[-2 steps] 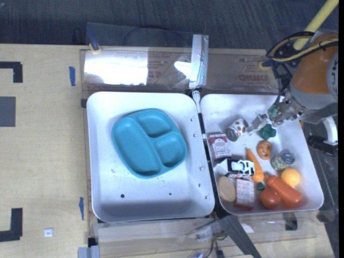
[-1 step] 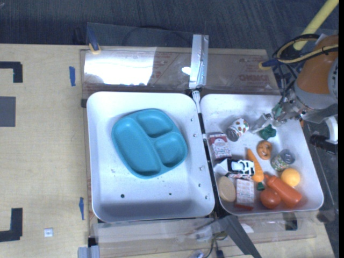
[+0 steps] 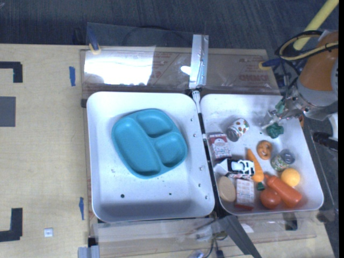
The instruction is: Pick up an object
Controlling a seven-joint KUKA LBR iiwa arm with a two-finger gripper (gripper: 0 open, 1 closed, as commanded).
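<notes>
The end effector (image 3: 279,113) hangs over the upper right corner of the right bin (image 3: 314,163), just above a small green object (image 3: 276,129); whether its fingers (a tangle of metal from this angle) are apart or closed on anything cannot be told. On the bench (image 3: 37,144), from the left: the left bin (image 3: 102,190) carries a blue divided tray (image 3: 149,142), lying at a slant near its middle. The right bin is crowded. Along its left side sit a small red-and-white packet (image 3: 219,144), a black-and-white toy (image 3: 240,167), a tan round piece (image 3: 227,189) and a labelled package (image 3: 245,192). Near the middle lie a tipped can (image 3: 237,129) and an orange carrot (image 3: 255,166). Farther right are an orange round object (image 3: 264,149), a small grey-green can (image 3: 282,160), a yellow ball (image 3: 290,177) and a red sausage-shaped toy (image 3: 285,191) beside a red round piece (image 3: 269,199). The grey arm with its orange band (image 3: 318,71) enters at the right edge.
</notes>
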